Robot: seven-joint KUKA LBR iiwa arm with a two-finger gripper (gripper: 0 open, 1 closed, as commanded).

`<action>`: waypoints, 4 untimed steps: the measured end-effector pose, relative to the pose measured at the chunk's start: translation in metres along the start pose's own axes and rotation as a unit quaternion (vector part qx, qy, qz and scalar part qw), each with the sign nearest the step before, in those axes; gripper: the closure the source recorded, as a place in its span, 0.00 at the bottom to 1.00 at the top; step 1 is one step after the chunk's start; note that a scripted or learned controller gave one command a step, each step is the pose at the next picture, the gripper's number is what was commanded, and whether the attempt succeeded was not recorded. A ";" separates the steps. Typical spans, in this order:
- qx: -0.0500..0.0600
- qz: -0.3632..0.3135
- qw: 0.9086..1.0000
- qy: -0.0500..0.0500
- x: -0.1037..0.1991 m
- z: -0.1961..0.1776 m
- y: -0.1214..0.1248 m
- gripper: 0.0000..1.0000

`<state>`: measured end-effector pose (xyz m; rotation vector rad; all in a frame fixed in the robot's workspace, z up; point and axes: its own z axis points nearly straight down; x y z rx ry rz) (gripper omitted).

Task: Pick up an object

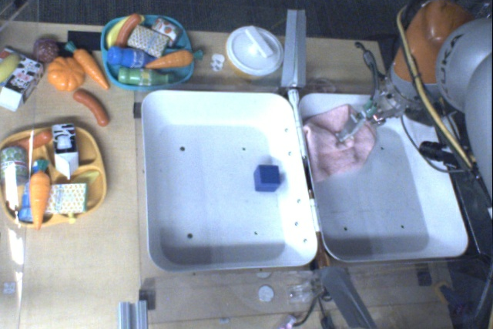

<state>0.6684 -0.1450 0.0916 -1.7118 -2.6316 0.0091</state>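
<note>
Soft, crumpled pink cloth (pixel 337 144) at the back-left corner of the right bin (pixel 400 243), the gripper (pixel 348 133) resting upon it; finger state cannot be told. Small blue cube (pixel 267 177) in the smooth white left bin (pixel 223 254). No legible writing.

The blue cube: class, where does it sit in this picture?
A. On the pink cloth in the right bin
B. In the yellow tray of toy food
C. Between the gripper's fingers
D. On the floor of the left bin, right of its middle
D. The blue cube rests alone on the white floor of the left bin, while the gripper is over the pink cloth in the right bin.
</note>
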 end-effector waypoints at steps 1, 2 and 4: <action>-0.008 -0.002 1.000 -0.005 -0.001 -0.013 0.004 1.00; -0.006 0.025 1.000 -0.001 0.047 -0.080 0.023 1.00; -0.005 0.116 0.993 -0.001 0.038 -0.104 -0.001 1.00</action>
